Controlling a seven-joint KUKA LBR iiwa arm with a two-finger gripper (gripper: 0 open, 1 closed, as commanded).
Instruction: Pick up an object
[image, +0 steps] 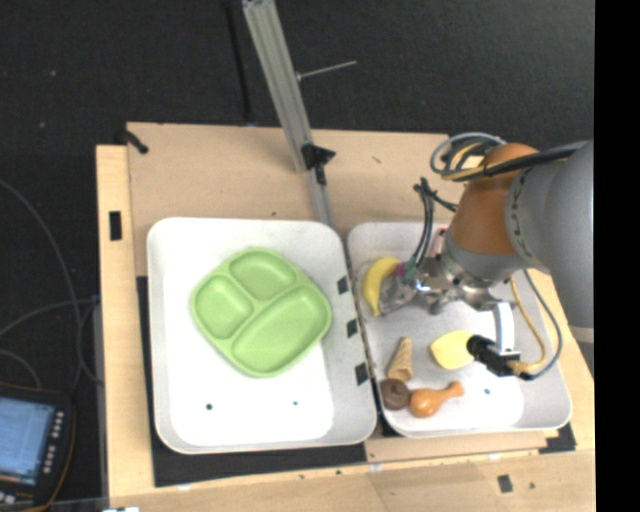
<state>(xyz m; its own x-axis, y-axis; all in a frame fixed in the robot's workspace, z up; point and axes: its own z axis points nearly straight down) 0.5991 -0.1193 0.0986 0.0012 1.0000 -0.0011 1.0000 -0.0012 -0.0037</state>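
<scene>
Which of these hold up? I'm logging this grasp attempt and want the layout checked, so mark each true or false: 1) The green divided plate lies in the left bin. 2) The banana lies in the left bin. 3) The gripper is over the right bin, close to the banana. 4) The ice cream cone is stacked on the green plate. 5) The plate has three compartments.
1) True: the green divided plate lies in the left bin.
2) False: the banana lies in the right bin.
3) True: the gripper is just right of the banana.
4) False: the ice cream cone lies in the right bin.
5) True.
</scene>
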